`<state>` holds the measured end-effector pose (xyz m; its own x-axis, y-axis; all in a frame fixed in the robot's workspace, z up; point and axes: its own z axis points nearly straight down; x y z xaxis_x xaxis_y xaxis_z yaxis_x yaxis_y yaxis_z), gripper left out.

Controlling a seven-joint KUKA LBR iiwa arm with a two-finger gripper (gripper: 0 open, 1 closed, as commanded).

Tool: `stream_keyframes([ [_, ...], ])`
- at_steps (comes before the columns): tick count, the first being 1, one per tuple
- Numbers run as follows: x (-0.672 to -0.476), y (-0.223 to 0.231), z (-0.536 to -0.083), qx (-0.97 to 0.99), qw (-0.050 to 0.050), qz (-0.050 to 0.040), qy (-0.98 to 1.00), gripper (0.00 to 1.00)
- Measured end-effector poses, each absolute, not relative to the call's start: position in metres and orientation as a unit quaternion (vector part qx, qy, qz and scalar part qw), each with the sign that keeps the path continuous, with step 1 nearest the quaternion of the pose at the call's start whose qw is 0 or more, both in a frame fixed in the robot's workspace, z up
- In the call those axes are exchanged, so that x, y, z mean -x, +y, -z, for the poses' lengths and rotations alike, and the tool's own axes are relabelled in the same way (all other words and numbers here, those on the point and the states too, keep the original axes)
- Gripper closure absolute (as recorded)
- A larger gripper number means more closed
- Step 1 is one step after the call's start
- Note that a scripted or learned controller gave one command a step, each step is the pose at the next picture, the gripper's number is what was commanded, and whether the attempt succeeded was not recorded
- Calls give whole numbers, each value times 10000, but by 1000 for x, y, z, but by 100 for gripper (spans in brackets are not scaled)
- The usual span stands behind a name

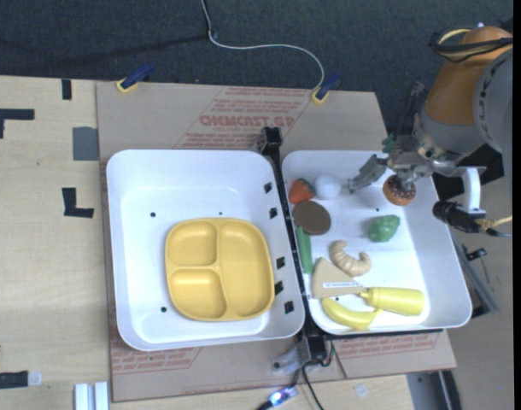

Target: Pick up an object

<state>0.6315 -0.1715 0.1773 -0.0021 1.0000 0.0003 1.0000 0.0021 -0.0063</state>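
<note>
Nearest the camera, along the right bin's (453, 301) front wall, lie a banana (350, 316) and a yellow-handled knife (389, 296), touching each other, with a tan wedge (327, 273) just behind. Beside them in the left bin (132, 229) sits a yellow divided plate (218, 268). Further back in the right bin come a curled beige shrimp-like piece (350, 259), a green lump (383, 227), a brown disc (312, 218), an orange piece (301, 190) and a white ball (327, 187). Farthest, near the back right corner, the gripper (403, 171) hangs just over a small brown round object (400, 191). I cannot tell whether the fingers are open or closed, nor whether they grip it. If that brown piece is the target, a good grasp likely means centring straight over it, descending fully, and keeping clear of the bin wall beside it before closing.
</note>
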Motion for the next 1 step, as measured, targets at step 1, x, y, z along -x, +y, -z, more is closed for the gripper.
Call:
stream_keyframes([
  [1,-629,-170,-112,7062,27,-25,-7080,0],
])
